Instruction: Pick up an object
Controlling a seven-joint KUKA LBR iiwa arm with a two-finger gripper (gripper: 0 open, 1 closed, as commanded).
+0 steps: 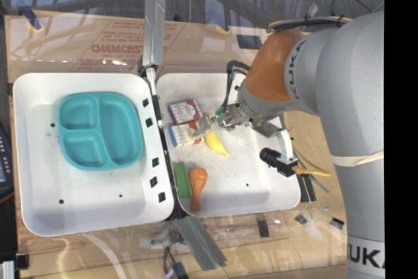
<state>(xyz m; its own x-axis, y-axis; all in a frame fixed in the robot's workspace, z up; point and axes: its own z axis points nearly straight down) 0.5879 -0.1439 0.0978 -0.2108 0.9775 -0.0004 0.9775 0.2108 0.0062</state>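
Nearest the camera, in my right white plastic bin (261,196), lie a long green block (182,180) and an orange toy drumstick (196,185), side by side near the front wall. A bit further back is a small yellow banana (217,144). Just beside it are a blue and white packet (183,135) and a dark red box (185,112).

My jaws (219,119) hang low over the bin, close above the banana and near the red box. I cannot tell if they are apart or together. I see nothing between them.

I think the banana is my best pick. I should come straight down, keep clear of the packet, and squeeze across its thin middle.

Farthest off, in the left white bin (32,206), sits a teal plastic plate with three parts (101,129).
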